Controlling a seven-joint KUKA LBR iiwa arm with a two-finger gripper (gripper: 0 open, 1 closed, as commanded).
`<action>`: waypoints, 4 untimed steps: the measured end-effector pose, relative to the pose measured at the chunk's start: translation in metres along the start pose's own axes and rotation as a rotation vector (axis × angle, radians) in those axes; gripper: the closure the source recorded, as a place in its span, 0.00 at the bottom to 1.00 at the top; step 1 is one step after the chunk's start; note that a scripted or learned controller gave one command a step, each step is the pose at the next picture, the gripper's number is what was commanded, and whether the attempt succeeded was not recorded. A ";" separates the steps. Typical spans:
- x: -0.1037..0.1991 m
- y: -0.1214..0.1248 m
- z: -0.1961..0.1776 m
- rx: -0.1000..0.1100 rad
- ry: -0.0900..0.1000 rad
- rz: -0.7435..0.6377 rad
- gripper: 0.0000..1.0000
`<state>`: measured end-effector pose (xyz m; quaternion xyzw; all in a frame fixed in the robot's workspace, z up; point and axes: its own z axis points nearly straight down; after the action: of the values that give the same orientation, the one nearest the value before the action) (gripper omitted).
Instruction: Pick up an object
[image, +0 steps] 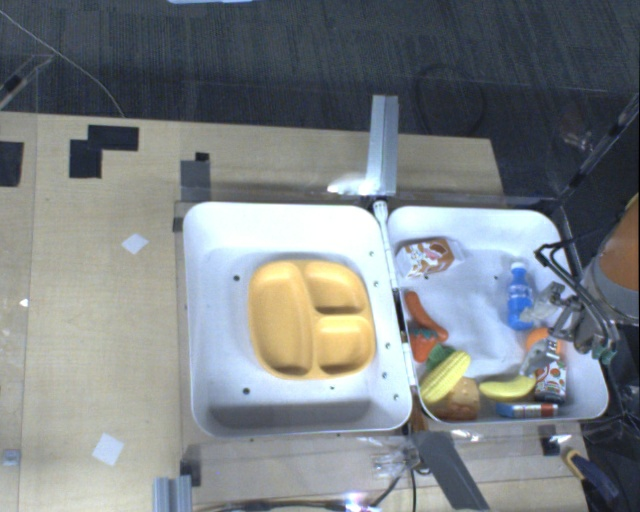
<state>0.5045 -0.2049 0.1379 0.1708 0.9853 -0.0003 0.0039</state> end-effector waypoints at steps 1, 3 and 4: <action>0.015 -0.003 0.012 0.000 0.001 0.298 0.00; -0.046 0.059 0.050 -0.003 -0.002 0.980 0.00; -0.076 0.042 0.040 -0.001 -0.002 0.544 0.00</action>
<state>0.5906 -0.1907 0.0989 0.4290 0.9033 0.0011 0.0049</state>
